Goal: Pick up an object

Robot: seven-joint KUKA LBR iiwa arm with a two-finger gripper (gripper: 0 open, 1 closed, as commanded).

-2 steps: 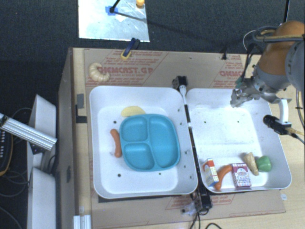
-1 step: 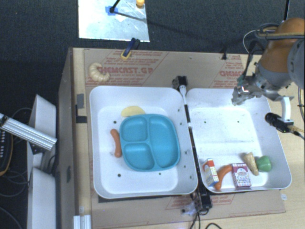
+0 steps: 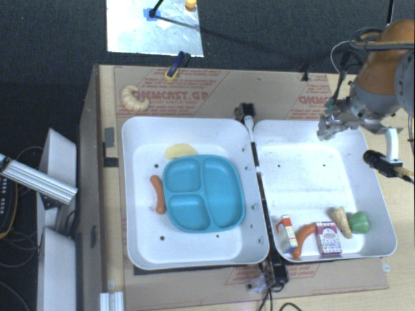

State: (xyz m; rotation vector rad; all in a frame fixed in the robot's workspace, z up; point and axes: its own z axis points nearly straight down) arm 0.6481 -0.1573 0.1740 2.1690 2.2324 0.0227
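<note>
My gripper [image 3: 329, 127] hangs over the far right corner of the right bin [image 3: 305, 173], above bare white floor and apart from every object. Along that bin's near edge lie a small white and orange carton [image 3: 286, 233], an orange carrot [image 3: 302, 240], a red box [image 3: 329, 239], a beige cone-shaped piece [image 3: 340, 220] and a green piece [image 3: 359, 223]. The left bin [image 3: 139, 238] holds a blue divided plate [image 3: 203, 193], with an orange sausage [image 3: 157, 194] to its left and a yellow piece [image 3: 180, 151] behind it.
A black ridge [image 3: 255, 167] separates the two bins. On the cardboard behind the left bin lie a beige peanut-like thing [image 3: 134, 97] and a yellow and blue clip [image 3: 176, 66]. A shiny sheet [image 3: 152, 21] lies on the dark floor beyond.
</note>
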